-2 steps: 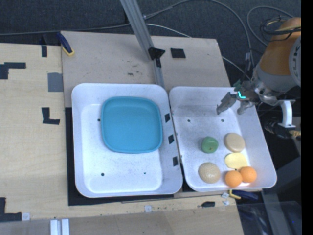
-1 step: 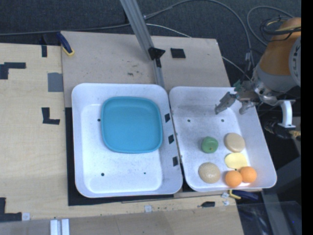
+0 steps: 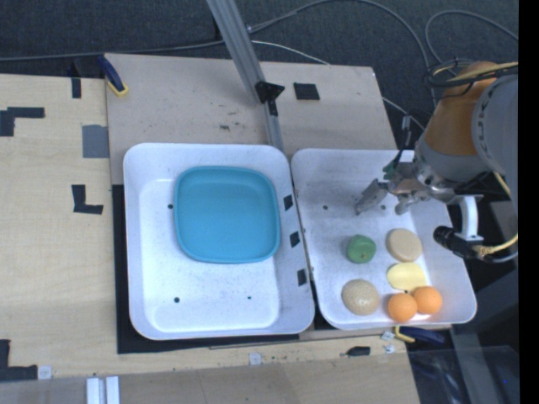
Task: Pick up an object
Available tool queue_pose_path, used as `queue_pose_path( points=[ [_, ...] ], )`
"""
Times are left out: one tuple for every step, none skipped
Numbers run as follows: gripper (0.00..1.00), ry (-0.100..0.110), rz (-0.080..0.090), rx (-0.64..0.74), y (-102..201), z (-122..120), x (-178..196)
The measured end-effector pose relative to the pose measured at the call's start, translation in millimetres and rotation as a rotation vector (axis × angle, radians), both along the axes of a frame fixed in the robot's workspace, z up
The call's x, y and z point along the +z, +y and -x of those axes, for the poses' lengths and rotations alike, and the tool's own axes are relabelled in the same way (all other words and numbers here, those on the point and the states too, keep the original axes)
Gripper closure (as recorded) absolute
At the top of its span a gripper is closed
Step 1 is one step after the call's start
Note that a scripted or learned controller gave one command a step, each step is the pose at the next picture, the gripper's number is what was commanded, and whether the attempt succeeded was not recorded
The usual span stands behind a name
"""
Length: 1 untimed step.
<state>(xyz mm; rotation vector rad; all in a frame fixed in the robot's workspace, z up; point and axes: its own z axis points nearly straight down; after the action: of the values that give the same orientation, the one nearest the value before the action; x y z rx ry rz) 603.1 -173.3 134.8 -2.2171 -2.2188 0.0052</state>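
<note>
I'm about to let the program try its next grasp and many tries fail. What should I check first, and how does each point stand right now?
1. Fingers hold nothing: ok. The gripper hangs open over bare floor of the right bin.
2. Targets present: ok. Green piece, two beige pieces, yellow piece, two orange balls.
3. Gripper over a target: not ok. It sits above the group in the view.
4. Target has room: ok for the green piece; not ok for the orange balls, which touch.
5. Height above the bin floor: cannot tell.
6. Left bin: ok, the blue plate lies apart.
</note>
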Motion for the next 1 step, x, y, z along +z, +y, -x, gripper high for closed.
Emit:
queue_pose_path(
  points=[
    [0.00,-0.006,0.001,0.000,0.4,-0.1,-46.3]
  ],
)
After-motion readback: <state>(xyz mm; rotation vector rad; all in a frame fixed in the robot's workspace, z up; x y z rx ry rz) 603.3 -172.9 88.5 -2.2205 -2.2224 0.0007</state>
